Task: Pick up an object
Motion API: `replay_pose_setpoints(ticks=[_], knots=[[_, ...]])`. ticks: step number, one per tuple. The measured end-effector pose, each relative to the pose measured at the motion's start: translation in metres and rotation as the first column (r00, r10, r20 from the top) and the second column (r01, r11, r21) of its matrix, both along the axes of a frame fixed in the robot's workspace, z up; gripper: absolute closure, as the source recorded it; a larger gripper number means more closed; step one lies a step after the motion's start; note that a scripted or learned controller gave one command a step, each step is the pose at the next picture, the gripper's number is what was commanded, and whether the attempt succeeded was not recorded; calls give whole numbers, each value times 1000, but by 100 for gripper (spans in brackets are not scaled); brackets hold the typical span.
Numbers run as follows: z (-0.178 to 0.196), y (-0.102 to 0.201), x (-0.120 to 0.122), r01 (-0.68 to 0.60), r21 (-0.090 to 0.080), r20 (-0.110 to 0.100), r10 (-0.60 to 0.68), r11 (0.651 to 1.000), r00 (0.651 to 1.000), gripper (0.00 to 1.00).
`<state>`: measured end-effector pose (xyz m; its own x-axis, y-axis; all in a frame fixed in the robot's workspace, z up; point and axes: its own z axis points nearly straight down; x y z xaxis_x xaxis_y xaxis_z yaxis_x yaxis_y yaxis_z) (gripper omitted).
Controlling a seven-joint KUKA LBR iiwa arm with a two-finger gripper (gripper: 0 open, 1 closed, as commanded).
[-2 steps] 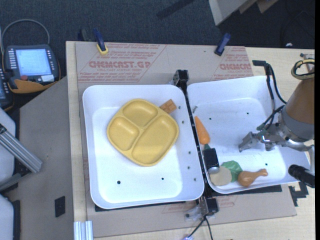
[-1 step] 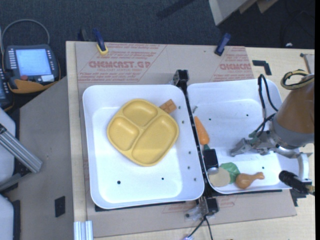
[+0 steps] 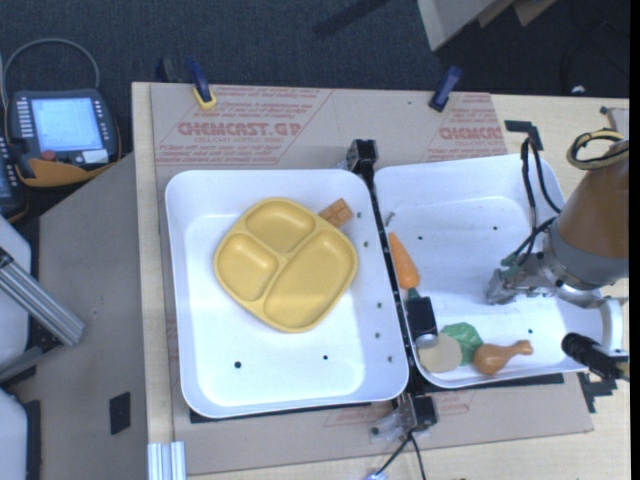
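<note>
White plastic, two shallow bins side by side on a cardboard-covered bench.

Left bin (image 3: 200,348): one yellow divided plate (image 3: 286,264), with a small brown block (image 3: 336,211) at its upper right edge.

Right bin (image 3: 460,183): an orange carrot (image 3: 403,260) along the left wall; below it a small black block (image 3: 420,317); then a pale round piece (image 3: 439,353), a green piece (image 3: 464,336) and a brown drumstick (image 3: 499,354) crowded into the near left corner.

Arm: enters from the right, orange band above the grey wrist, bent down into the right bin. Gripper (image 3: 512,283) low over bare bin floor, up and to the right of the drumstick, apart from every item. Whether it is parted or closed cannot be told from this angle; nothing is seen held.

Step in hand, by my reading: the approach, no object yet taken. Next move calls for shifting toward the near-corner cluster, the drumstick being nearest, and descending squarely onto one piece without nudging its neighbours.
</note>
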<state>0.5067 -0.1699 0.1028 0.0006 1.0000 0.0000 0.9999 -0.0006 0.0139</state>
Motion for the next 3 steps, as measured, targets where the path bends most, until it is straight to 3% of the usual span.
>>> replay_pose_setpoints(ticks=[2,3], knots=[[117,-1,-1,-2,-3,-6,2,1000,1000,100],[148,-2,0,-2,-2,-12,2,1000,1000,100]])
